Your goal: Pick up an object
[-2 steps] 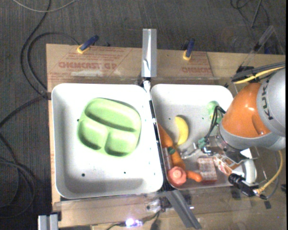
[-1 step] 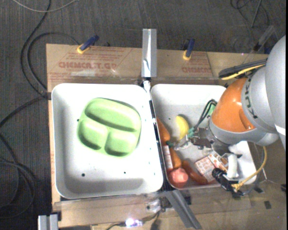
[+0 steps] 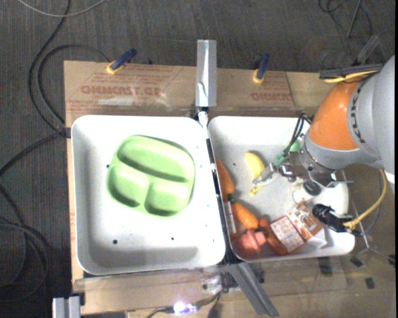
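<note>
beside the claw lies a smooth rounded yellow fruit.

arm: grey casing | orange band above wrist | yellow cable | end effector: metallic

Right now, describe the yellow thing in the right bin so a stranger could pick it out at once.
Look at the right bin, the one the arm reaches into. Near its middle, just left of the tool, lies a small yellow banana. It is the only pale yellow item there; the carrots along the left wall are orange, and the packet near the front is red-brown.
</note>
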### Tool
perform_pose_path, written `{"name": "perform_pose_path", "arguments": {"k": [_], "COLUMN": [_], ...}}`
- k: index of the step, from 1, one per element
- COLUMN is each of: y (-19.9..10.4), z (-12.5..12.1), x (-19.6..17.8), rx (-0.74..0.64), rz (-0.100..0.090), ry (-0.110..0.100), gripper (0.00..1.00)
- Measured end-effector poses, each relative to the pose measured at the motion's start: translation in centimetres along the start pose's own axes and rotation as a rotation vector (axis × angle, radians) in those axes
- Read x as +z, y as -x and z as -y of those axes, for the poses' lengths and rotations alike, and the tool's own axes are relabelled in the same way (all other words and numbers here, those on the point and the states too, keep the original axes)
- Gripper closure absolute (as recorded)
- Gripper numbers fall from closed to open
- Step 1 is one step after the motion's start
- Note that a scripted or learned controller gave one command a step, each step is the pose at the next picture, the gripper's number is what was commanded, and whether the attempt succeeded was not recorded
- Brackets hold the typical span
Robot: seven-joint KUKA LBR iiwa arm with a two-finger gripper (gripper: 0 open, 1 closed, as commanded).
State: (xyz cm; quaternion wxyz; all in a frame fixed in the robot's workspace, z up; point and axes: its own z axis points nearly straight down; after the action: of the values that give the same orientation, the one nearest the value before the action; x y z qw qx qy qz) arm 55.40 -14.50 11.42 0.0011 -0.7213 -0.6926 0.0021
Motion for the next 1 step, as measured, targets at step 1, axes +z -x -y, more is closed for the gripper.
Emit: {"name": "perform_pose_path", "arguments": {"k": [1], "y": [-0.64], "z": [-2.85], "x": [2.48], "rx": [-0.006], "rz": [0.004], "ry": [0.012], "gripper": [0.0]}}
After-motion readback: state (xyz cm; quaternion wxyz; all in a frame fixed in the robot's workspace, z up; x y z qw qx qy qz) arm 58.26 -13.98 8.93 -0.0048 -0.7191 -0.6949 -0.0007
